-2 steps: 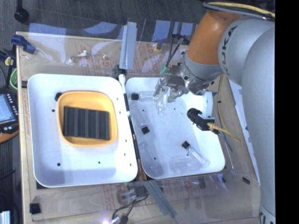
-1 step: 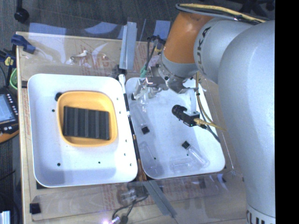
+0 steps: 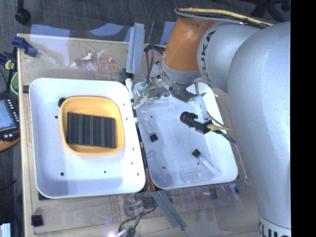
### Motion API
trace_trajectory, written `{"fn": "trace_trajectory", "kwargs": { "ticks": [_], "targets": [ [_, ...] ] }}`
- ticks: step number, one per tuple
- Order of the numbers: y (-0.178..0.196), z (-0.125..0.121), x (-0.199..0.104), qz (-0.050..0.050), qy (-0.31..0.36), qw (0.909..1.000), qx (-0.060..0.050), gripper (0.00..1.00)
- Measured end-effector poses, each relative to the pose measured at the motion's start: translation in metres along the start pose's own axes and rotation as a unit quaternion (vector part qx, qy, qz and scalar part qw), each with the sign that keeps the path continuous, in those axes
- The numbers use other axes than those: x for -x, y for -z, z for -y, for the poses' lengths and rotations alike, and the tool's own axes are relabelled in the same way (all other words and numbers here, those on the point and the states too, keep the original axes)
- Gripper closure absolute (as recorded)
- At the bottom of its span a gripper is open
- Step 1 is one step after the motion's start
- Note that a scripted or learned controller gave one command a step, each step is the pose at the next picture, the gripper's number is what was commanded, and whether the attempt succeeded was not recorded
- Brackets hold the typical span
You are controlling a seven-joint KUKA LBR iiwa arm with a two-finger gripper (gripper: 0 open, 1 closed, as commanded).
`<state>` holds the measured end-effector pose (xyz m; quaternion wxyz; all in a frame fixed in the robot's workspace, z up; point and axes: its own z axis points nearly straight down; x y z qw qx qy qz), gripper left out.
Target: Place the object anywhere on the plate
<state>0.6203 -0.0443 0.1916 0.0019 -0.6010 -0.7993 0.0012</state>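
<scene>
The arm [image 3: 232, 58] reaches in from the right, its orange band [image 3: 182, 43] above the far end of the right bin [image 3: 224, 174]. The fingers [image 3: 143, 97] sit low over that bin's far left corner, just beside the wall it shares with the left bin [image 3: 44, 132]. They show as pale, tangled shapes against the white floor, and I cannot tell whether they are apart or together. A small green bit [image 3: 144, 85] shows right at them, on their far side.

The likeliest task thing, a small dark object [image 3: 153, 137], lies flat on the floor of the right bin. It is on the near side of the fingers and slightly to their right, clearly apart from them and not between them. A second dark piece [image 3: 196, 153] lies farther still from the fingers, toward the near right of the same bin. Just beyond it, by the near wall, is a clear plastic piece [image 3: 200, 171], hard to make out.

A black cylinder [image 3: 190, 118] with a yellow cable [image 3: 219, 127] hangs under the wrist, to the right of the fingers and over the middle of the right bin.

The plate [image 3: 91, 102], yellow with a dark ridged centre, rests in the left bin. It is to the left of the fingers, across the two bin walls and well apart from both dark pieces. Both bins stand on the counter [image 3: 74, 53].
</scene>
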Motion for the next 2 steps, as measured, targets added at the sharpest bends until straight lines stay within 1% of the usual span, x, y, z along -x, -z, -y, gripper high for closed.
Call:
{"fn": "trace_trajectory", "kwargs": {
  "ticks": [1,2],
  "targets": [
    [0.000,0.000,0.000,0.000,0.000,1.0000,0.000,0.00],
    [0.001,-0.024,-0.046,0.001,0.034,0.9994,0.002,0.00]
  ]
}}
